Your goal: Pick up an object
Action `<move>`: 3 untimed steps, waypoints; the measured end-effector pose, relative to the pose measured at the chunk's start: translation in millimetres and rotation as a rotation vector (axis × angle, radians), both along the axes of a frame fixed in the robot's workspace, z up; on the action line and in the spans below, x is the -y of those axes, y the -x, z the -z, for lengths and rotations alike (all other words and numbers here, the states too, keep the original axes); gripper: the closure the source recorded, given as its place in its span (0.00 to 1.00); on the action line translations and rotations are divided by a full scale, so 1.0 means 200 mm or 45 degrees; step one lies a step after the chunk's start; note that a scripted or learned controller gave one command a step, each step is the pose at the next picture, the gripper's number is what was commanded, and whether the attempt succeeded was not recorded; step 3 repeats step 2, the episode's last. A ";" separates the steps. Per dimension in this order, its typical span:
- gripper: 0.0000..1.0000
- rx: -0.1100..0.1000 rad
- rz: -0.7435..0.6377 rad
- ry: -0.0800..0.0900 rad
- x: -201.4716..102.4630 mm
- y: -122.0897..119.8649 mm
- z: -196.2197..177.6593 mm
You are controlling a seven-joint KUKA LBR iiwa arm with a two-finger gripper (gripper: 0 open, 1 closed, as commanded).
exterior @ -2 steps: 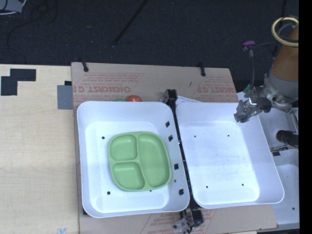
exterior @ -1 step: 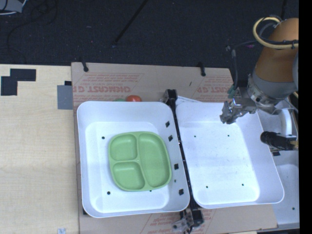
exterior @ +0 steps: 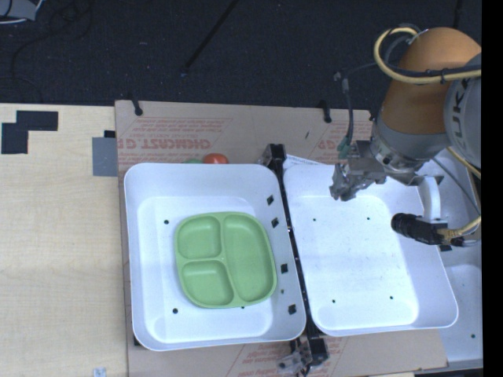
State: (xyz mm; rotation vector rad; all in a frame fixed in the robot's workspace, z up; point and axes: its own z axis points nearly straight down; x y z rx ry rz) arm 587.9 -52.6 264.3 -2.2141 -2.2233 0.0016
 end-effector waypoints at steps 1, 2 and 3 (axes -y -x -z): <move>1.00 0.000 0.000 0.001 -0.25 -0.06 0.04; 1.00 -0.001 -0.001 0.000 -0.56 -0.06 0.08; 1.00 -0.001 -0.001 0.000 -0.56 -0.06 0.08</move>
